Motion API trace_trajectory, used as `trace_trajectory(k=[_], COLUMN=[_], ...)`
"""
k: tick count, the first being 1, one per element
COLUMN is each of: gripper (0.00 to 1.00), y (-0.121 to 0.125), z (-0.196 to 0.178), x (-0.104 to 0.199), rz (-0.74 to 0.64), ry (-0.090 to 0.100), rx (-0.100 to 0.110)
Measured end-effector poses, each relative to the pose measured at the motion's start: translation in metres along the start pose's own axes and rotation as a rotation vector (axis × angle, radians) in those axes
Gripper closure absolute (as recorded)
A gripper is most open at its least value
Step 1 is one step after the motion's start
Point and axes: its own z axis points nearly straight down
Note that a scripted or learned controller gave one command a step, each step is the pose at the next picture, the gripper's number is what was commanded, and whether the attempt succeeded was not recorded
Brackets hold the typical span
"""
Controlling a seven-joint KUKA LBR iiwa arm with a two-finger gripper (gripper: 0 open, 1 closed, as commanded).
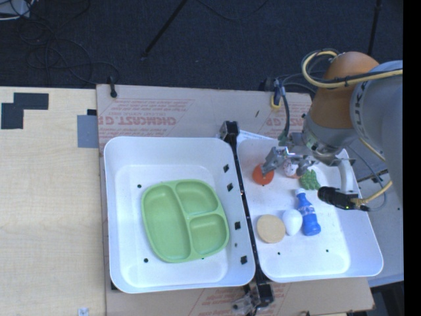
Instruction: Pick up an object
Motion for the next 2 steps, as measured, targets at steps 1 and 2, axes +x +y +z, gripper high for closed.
trace_trajectory(k=[1, 2], gripper=[0.00, 0.00], y=[0.0025, 0.0019], z=[0.0638, 0.0671], x=[0.0066, 0.0068], rz=[-0.002, 0.001], ry=[0.000, -0.001], rx=[0.001, -0.003])
